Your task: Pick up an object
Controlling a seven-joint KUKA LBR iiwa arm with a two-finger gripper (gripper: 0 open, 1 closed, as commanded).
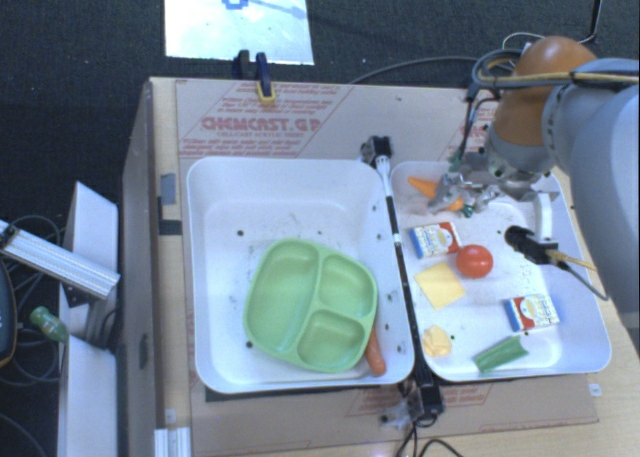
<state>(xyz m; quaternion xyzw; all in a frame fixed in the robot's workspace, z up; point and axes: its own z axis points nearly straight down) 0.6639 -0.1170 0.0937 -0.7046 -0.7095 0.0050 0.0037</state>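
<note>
1. Objects are lying in the right bin [590, 340]: a carrot piece [423, 186] at its far left corner, a tomato [475, 261] near the middle, a yellow cheese slice [440, 285] beside it, a green piece [499, 353] at the near edge.
2. Just beside the carrot piece, the tool [456, 193] is being held low over the far edge.
3. A green divided plate [311, 302] is resting in the left bin [215, 205] on the desk [290, 115].
</note>
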